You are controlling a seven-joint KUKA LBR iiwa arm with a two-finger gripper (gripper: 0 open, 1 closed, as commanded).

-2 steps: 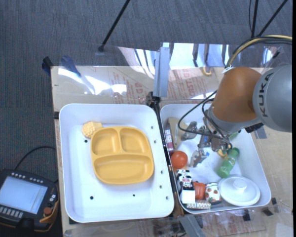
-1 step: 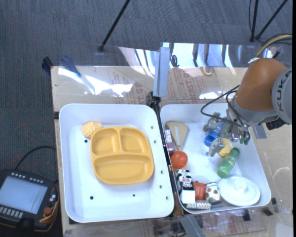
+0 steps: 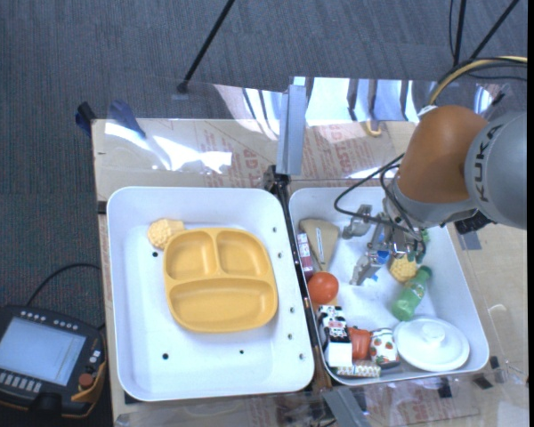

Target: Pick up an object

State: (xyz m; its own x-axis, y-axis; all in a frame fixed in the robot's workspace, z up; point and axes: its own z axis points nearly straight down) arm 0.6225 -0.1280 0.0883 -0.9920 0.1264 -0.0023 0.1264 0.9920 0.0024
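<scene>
Arm: the grey KUKA arm with its orange band reaches in from the right and hangs over the upper part of the right bin (image 3: 473,327).
Tool: the tool (image 3: 378,261) is low in the right bin, its metal fingers pointing down toward the bin floor; whether they stand wide or narrow I cannot tell, and nothing is plainly seen between them.
Nearest things: a small yellow knobbly toy (image 3: 403,268) lies just beside the tool on its right, with a green bottle (image 3: 410,295) touching or nearly touching that toy below it.
Other right-bin things: a red tomato-like ball (image 3: 322,286) by the left wall, a tan wedge-shaped piece (image 3: 319,236) above it, a white lidded dish (image 3: 432,343) in the near right corner, and a huddle of small toys (image 3: 351,345) along the near edge.
Left bin: the left bin (image 3: 129,345) holds a yellow divided tray (image 3: 219,278) and a small yellow knobbly piece (image 3: 165,231) touching the tray's upper left corner.
Table: both bins sit side by side on the table (image 3: 102,163).
Progress: judged from how things lie, no object is lifted yet; every item rests on a bin floor.
Left to do: close on one item, likely the yellow toy or the green bottle, and raise it clear of the bin.
</scene>
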